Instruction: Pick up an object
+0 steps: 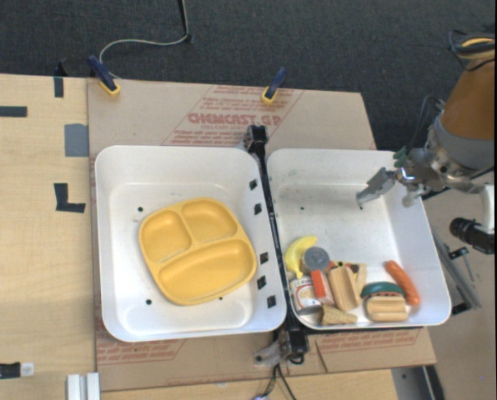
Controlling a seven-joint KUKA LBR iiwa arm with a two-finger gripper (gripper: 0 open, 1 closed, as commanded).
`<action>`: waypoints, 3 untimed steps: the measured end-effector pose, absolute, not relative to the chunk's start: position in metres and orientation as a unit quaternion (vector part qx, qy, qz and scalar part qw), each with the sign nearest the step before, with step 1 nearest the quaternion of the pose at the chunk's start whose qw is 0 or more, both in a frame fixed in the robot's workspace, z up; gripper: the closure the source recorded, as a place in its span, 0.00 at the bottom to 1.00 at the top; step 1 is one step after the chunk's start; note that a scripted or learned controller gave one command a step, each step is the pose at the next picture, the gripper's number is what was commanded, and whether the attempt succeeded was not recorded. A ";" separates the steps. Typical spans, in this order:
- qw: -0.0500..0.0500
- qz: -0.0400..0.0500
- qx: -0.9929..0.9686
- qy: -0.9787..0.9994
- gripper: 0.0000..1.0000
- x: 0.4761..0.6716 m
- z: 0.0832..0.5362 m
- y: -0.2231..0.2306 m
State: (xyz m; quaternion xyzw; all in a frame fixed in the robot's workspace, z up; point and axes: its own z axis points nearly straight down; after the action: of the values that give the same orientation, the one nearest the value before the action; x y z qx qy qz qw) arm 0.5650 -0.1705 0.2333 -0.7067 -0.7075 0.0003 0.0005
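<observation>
My gripper (390, 193) hangs over the far right part of the right bin (332, 182), and its fingers look open with nothing between them. A heap of toy food lies along that bin's near edge: a yellow banana (297, 252), a grey disc (317, 259), a small can (303, 293), a tan block (344, 285), a hot dog bun (388, 308) under a green piece (382, 290), and an orange carrot (403, 280). The heap lies well below the gripper in the view. A yellow divided plate (198, 250) lies in the left bin (115, 223).
A black divider with clips (263, 215) runs between the two bins. Cardboard (223, 119) lies under the bins, held by two blue-and-yellow clamps at its far edge. The arm's orange band (474, 98) rises at the right.
</observation>
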 end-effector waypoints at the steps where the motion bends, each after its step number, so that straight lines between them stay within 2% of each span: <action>1: -0.001 -0.001 -0.707 -0.707 0.00 0.571 0.087 -0.179; 2: -0.001 0.000 -0.707 -0.707 0.00 0.488 0.086 -0.148; 3: -0.003 -0.001 -0.708 -0.707 1.00 0.489 0.096 -0.148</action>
State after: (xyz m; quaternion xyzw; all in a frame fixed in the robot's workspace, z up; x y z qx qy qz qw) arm 0.4894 -0.1484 0.0960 -0.7076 -0.7066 -0.0010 -0.0030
